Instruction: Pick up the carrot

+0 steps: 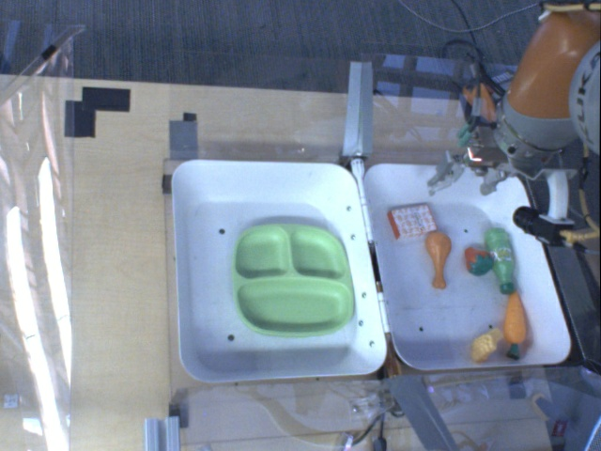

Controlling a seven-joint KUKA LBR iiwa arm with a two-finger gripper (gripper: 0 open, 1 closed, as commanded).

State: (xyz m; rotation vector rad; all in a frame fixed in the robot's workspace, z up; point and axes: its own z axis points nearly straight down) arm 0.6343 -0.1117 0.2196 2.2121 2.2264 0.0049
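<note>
Overhead, the arm (554, 73) enters from the right and hangs over the far edge of the right bin (413, 332), its orange band uppermost and the wrist angled down toward the bin's back rim. Claw (470, 172) sits low at that rim, fingers (446, 174) spread apart, nothing between them; whether the tips touch the bin wall cannot be told. Carrot (515, 319) lies in the near right corner of the right bin, well apart from the claw, orange body pointing roughly away from the camera with its green end toward the near rim. Just beside it, to the left, a small yellow item (485, 347). Farther back in the same bin: a green bottle (501, 257) lying along the right side, a red and teal item (478, 262) touching or just beside it, a drumstick (438, 256) near the middle, and a small red-and-white card (411, 221) with a printed grid, its writing too small to read. Left bin (202, 346) holds a green divided plate (293, 316) with three compartments. Both bins rest on a pale wood surface (113, 299).
</note>
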